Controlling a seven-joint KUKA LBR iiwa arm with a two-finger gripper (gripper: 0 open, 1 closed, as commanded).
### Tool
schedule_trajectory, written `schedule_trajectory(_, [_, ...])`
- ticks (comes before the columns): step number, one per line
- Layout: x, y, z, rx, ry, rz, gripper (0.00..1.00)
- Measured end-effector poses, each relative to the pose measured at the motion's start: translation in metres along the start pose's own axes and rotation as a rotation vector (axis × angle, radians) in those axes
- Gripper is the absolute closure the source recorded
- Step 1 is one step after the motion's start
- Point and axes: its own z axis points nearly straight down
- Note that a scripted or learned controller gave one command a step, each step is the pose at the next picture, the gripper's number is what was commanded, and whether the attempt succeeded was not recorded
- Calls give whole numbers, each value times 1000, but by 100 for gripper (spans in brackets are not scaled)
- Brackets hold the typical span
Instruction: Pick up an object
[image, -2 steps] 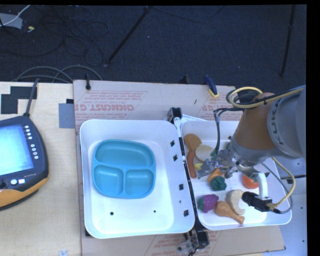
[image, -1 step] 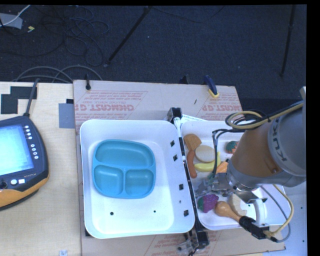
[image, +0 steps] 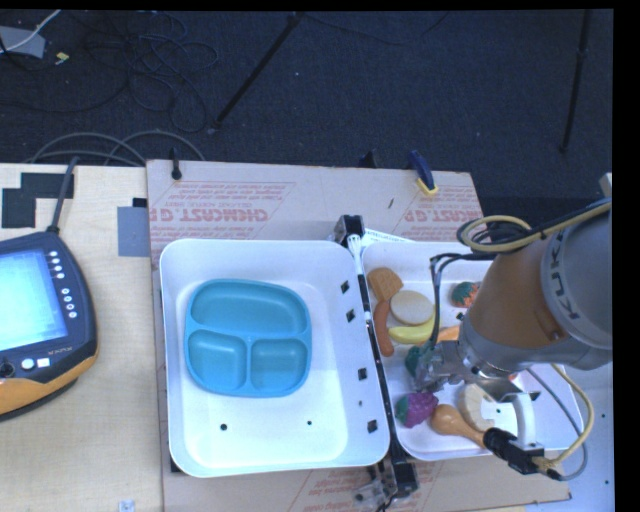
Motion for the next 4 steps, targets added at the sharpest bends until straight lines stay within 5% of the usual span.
schedule_trajectory(1, [-1,-1,-8,4,1,4,100])
schedule_trajectory(2, [82,-22,-94,-7,3,-15,100])
schedule_trajectory(3, [123,58,-90,-7,-1,-11,100])
schedule_trajectory(4, [69,119,-204,-18,-6,-4,100])
